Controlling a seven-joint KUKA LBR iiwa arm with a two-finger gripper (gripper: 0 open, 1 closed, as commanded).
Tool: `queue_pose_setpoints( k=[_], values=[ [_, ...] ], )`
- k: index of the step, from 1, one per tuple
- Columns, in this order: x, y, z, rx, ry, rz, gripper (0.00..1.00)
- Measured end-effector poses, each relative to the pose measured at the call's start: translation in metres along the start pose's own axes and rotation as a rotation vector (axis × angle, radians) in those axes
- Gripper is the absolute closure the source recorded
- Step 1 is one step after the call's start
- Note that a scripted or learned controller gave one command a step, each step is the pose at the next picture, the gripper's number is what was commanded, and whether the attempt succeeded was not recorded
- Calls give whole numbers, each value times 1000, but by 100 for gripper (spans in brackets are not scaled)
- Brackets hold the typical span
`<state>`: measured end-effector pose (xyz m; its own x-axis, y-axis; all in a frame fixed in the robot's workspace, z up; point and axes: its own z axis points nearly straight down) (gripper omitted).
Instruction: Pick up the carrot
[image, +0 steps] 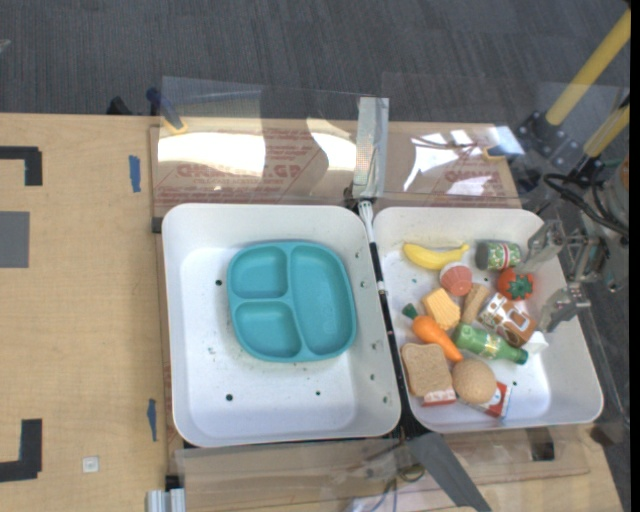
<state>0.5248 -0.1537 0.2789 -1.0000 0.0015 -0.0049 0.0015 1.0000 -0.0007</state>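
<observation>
The carrot (436, 336) is orange with a green top and lies in the right bin (575, 385), left of centre, pointing down and right. It is wedged between a yellow cheese block (441, 308) and a slice of bread (427, 370). My gripper (548, 278) hovers over the right bin's right side, well to the right of the carrot. Its two grey fingers are spread apart, open, with nothing between them.
The right bin also holds a banana (434, 255), a can (497, 254), a strawberry (515, 283), a green bottle (488, 345), a small carton (508, 316) and a bun (474, 381). A teal divided plate (292, 300) sits in the left bin (190, 300).
</observation>
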Motion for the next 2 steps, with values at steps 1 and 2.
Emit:
queue_pose_setpoints(
  k=[1,2],
  values=[
    [7,41,102,-3,9,29,0],
    [-3,59,175,2,-18,28,0]
  ],
)
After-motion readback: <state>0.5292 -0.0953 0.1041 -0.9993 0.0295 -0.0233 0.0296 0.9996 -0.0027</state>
